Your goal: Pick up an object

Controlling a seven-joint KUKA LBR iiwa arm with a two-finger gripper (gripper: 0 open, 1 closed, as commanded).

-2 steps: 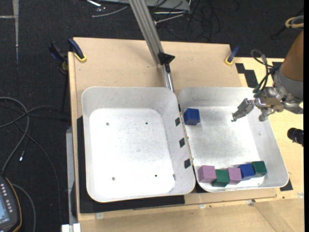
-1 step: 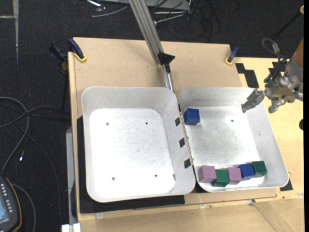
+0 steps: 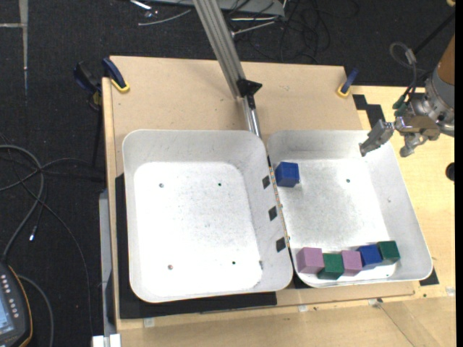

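Your wooden bench (image 3: 188, 92) holds two white bins. The gripper (image 3: 391, 142) hangs with its fingers spread apart and nothing between them, over the right bin (image 3: 347, 201) at its far right rim. The lone blue cube (image 3: 287, 173) sits well to the gripper's left, a bit nearer you.

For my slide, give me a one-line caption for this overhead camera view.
Open gripper hovers over the right bin's far corner; a lone blue cube and five cubes along the near edge await picking.

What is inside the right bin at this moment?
The right bin holds six blocks: a lone blue block near its upper left, and along the bottom wall a row of pink, green, pink, blue and green. Anything behind that row is hidden.
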